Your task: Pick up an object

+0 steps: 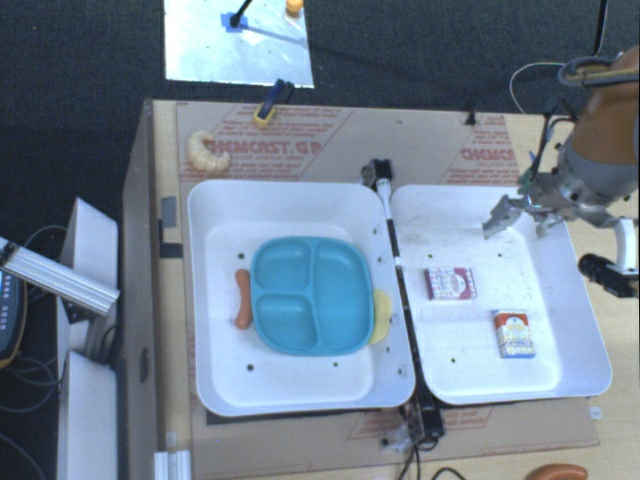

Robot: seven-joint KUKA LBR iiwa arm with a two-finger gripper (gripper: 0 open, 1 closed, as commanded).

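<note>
My gripper (522,218) hangs over the far right part of the right bin (570,378), its two fingers spread apart and nothing between them. Below and to its left, a small maroon and white box (450,284) lies flat on the bin floor. A red and white box (514,333) lies nearer the front. In the left bin (215,368) a blue divided plate (308,295) rests in the middle, with a brown sausage (242,299) on its left. A yellow thing (382,315) peeks out from the plate's right edge.
A black rail (392,238) runs between the two bins. Behind the bins on the cardboard lie a pale curled thing (207,150) and a blue and yellow tool (270,103). An orange ball (294,5) sits on a grey sheet further back.
</note>
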